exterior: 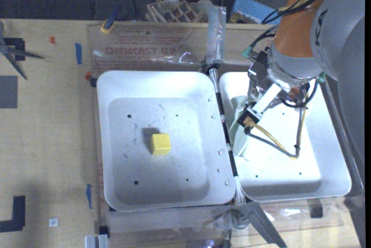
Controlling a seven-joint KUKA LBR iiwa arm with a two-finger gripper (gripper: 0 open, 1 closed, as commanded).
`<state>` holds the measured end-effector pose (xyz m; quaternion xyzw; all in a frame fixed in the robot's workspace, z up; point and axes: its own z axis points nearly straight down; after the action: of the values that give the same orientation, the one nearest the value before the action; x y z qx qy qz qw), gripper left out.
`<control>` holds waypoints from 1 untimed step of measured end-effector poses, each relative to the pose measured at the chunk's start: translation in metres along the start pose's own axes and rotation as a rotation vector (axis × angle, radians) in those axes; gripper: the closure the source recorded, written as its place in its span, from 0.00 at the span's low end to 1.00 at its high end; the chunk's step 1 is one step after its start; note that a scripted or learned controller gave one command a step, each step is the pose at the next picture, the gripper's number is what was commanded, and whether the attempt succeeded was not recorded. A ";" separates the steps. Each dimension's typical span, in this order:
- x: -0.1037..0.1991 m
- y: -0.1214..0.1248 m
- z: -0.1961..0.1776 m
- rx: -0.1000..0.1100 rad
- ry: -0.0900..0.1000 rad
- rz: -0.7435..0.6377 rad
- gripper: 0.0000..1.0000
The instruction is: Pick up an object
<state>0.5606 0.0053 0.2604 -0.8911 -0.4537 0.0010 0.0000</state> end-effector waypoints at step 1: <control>-0.004 0.018 0.043 0.004 -0.001 -0.090 1.00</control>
<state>0.5721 -0.0086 0.2173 -0.8698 -0.4935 0.0025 0.0016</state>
